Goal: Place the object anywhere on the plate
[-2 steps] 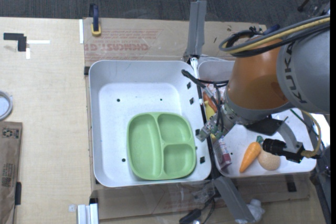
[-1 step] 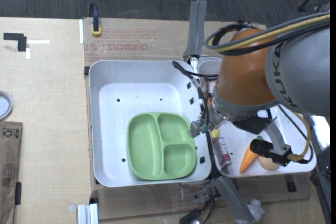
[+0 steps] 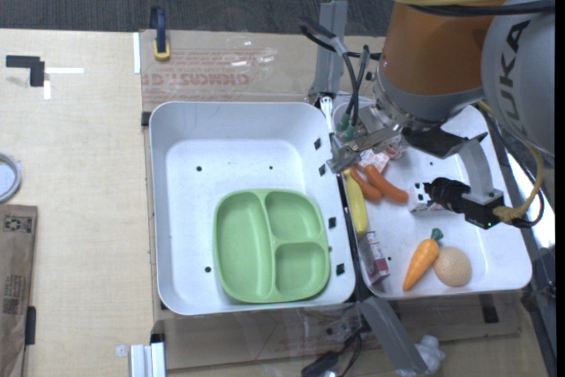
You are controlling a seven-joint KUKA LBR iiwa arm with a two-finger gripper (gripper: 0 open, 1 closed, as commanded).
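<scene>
Tabletop (image 3: 71,190): pale wood surface bearing two shallow white bins side by side, a strip of clear sheeting behind them
Arm (image 3: 450,22): grey with an orange band above the wrist, reaching in from the right and covering the upper part of the right bin
Left bin (image 3: 177,154): white, shallow, holding the plate
Right bin (image 3: 494,274): white, shallow, holding the small food items
Plate (image 3: 272,245): green, divided into three compartments, lying flat in the lower right part of the left bin; nothing lies on it
Hand (image 3: 353,150): low over the upper left corner of the right bin, close to the wall shared by the two bins; whether its fingers are apart or closed cannot be told, nor whether it has anything
Banana (image 3: 356,203): yellow, lying lengthwise along the right bin's left wall, just below the hand
Carrot (image 3: 421,261): orange with a green top, tilted, in the lower part of the right bin
Egg (image 3: 452,267): pale tan, touching the carrot on its right
Red-orange pieces (image 3: 381,182): two slim pieces just right of the banana, beside a crumpled wrapper (image 3: 381,156)
Small packet (image 3: 375,256): narrow, dark red, below the banana
</scene>
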